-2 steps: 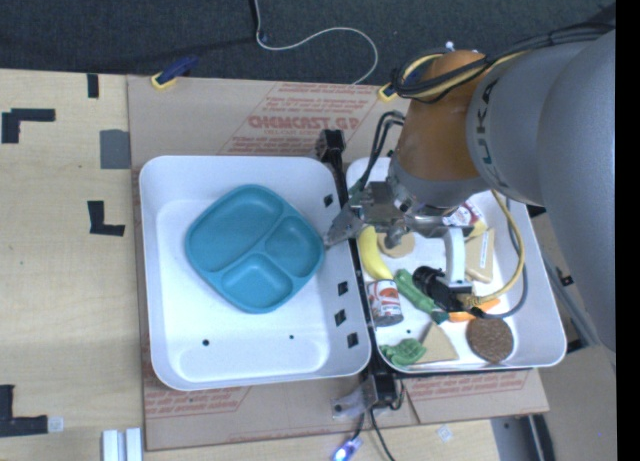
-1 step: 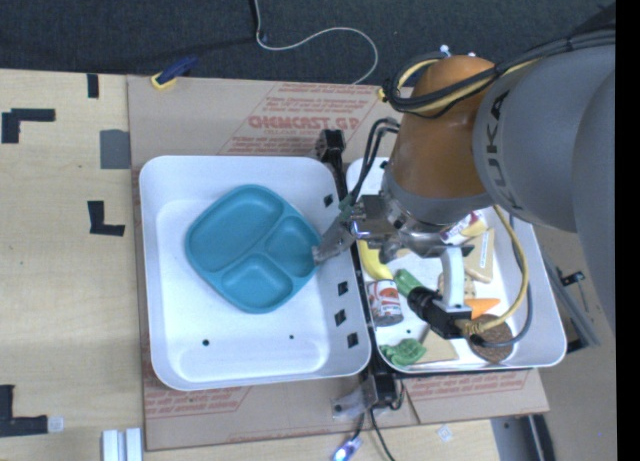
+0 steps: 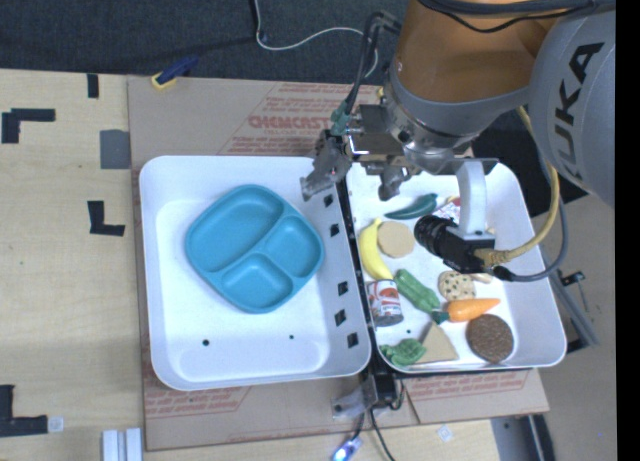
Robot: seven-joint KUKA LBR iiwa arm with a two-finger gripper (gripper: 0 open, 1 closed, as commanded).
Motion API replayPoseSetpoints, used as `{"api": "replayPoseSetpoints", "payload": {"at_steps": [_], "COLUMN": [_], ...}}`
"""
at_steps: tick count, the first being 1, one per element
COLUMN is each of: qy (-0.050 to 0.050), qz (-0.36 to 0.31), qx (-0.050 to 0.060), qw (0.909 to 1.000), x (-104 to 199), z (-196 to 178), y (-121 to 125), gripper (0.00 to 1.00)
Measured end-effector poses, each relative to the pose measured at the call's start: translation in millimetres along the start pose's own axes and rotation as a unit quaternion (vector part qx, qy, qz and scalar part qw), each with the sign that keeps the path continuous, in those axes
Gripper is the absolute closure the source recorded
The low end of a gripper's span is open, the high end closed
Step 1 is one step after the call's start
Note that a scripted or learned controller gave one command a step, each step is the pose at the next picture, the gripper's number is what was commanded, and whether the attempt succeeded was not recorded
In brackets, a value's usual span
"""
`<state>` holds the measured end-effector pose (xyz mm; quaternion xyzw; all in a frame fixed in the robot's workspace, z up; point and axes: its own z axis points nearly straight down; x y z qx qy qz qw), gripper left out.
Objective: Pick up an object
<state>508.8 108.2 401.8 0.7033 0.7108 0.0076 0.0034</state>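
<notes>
Arm: grey arm (image 3: 480, 29) with its orange band, closest to the lens, reaching in from the right over the far end of the right bin.
Gripper: gripper (image 3: 392, 181) hangs low over the far left corner of the right bin, close to the wall shared by the two bins; whether it is wide or narrow cannot be told, and nothing is seen held in it.
Objects to pick: a scatter of toy food, all lying on the floor of the right bin.
Teal pepper: teal pepper (image 3: 410, 207) just right of and nearer than the gripper, the closest piece to it.
Banana: banana (image 3: 373, 249) along the bin's left wall, curved, with a pale round biscuit (image 3: 396, 240) touching its right side.
Green pod: green pod (image 3: 418, 291) lies at a slant near the middle of the bin.
Can: small can (image 3: 386, 302) tipped against the left wall, near of the banana.
Carrot: carrot (image 3: 470, 309) right of the pod, pointing right, with a speckled cookie (image 3: 455, 284) just beyond it.
Brown disc: brown disc (image 3: 490, 337) at the near right of the bin.
Near corner: leafy green piece (image 3: 404, 353) and a tan wedge (image 3: 438, 345) side by side.
Right bin: right bin (image 3: 545, 294), white and shallow.
Left bin: left bin (image 3: 170, 329), white, holding one blue divided plate (image 3: 255, 247) lying flat, turned at a slant.
Underlay: brown cardboard (image 3: 200, 114) beneath both bins, on a light wooden bench (image 3: 50, 249).
Far side: thin white cable (image 3: 300, 41) across dark ground.
</notes>
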Motion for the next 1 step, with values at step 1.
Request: {"api": "replayPoseSetpoints", "payload": {"at_steps": [1], "qy": [-0.004], "qz": [0.004], "qx": [0.009], "qw": [0.9999], "x": [-3.9], "z": [-0.1], "y": [-0.7], "gripper": [1.0]}}
